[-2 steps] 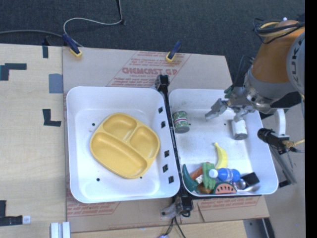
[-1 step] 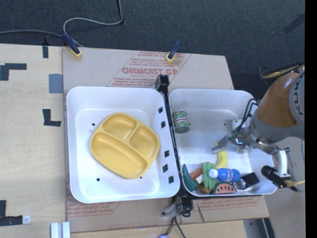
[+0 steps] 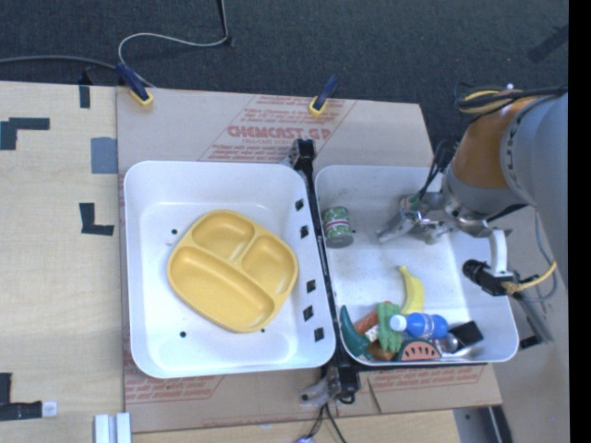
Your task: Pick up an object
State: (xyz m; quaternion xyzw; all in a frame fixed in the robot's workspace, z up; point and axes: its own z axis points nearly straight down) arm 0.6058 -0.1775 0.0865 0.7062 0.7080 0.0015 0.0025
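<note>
My gripper (image 3: 397,222) hangs over the upper middle of the right bin (image 3: 369,178), open, with nothing between its fingers. A small can (image 3: 337,226) with a green label stands to its left, against the bin's left wall. A yellow banana (image 3: 412,290) lies below the gripper. Along the bin's near edge several small things are heaped: a blue bottle (image 3: 425,325) with a white cap, a green toy (image 3: 388,336), a watermelon slice (image 3: 417,350), an orange piece (image 3: 367,321) and a black block (image 3: 464,333).
The left bin (image 3: 148,192) holds a yellow divided plate (image 3: 234,269). A black divider with clips (image 3: 309,247) separates the bins. The arm's orange band (image 3: 485,150) and cables (image 3: 499,280) overhang the right bin's right side. Cardboard lies under both bins.
</note>
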